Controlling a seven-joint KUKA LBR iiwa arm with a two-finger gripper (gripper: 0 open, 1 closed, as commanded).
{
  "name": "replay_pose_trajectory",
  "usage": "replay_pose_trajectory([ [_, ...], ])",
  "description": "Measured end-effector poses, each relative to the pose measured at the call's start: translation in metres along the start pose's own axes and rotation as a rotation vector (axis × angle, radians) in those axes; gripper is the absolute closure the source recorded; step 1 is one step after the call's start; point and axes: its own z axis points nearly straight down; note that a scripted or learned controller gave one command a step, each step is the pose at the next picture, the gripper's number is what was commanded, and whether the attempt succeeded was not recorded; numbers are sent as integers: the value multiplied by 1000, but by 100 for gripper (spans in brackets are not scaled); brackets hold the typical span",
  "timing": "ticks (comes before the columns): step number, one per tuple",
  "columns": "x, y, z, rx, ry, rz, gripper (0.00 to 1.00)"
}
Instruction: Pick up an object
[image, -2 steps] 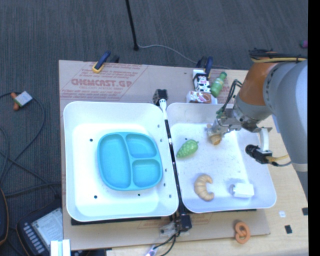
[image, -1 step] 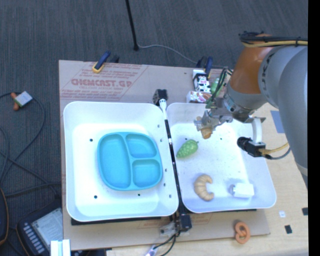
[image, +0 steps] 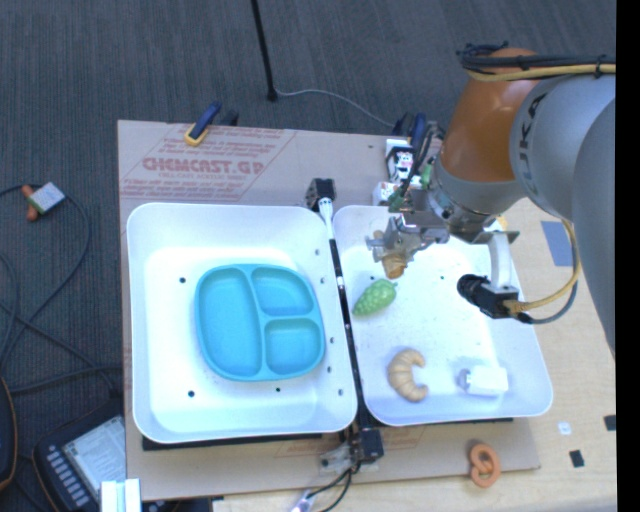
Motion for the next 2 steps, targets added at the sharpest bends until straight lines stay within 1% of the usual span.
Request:
replay_pose_trajectory([
  [1,60,-82,-13,3,0,1,100],
  [2,38,-105,39,4,-1,3,100],
])
